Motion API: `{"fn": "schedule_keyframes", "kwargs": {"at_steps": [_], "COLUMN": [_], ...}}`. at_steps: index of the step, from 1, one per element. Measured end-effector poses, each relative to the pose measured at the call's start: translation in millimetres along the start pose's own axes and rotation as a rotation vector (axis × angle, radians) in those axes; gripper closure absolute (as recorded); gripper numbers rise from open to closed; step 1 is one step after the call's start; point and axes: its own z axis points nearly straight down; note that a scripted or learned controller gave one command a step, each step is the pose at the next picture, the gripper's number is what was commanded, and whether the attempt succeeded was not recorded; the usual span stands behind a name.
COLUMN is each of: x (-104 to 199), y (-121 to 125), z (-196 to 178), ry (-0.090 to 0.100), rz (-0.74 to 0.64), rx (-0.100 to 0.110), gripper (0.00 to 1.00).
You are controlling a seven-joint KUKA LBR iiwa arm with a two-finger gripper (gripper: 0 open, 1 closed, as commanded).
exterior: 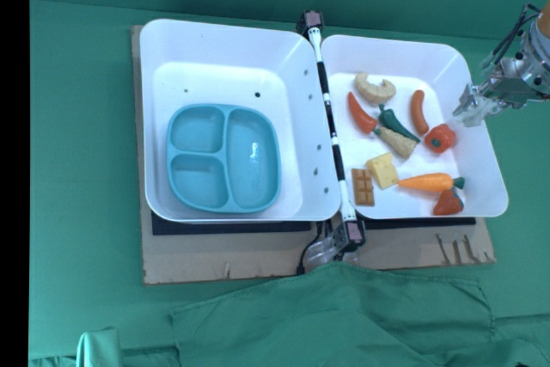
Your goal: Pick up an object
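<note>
The right bin (468,69) holds several toy foods: a beige cashew-shaped piece (375,86), a red chili (361,113), a red sausage (418,107), a dark green pepper (398,122) on a beige root (399,143), a red tomato (440,137), a yellow cheese wedge (382,170), a brown waffle bar (363,186), an orange carrot (427,181) and a strawberry (448,203). My gripper (472,109) hangs over the bin's right side, just up and right of the tomato, and it holds nothing that I can see.
The left bin (172,43) contains a light blue divided plate (223,157). A black and white hinge strip (331,129) runs between the bins. Both bins rest on a cardboard sheet (215,258), with green cloth around it and bunched along the front.
</note>
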Motion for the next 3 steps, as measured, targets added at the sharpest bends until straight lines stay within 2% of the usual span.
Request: {"fn": "schedule_keyframes", "kwargs": {"at_steps": [1,2,3], "x": [18.7,34.2,25.2], "y": [1.2,-11.0,-16.0], "z": [-47.2,-61.3,-63.7], "ry": [0.002,0.004,0.003], "rz": [-0.008,-0.007,-0.004], "rx": [0.000,0.003,0.004], "gripper": [1.00,1.00,1.00]}}
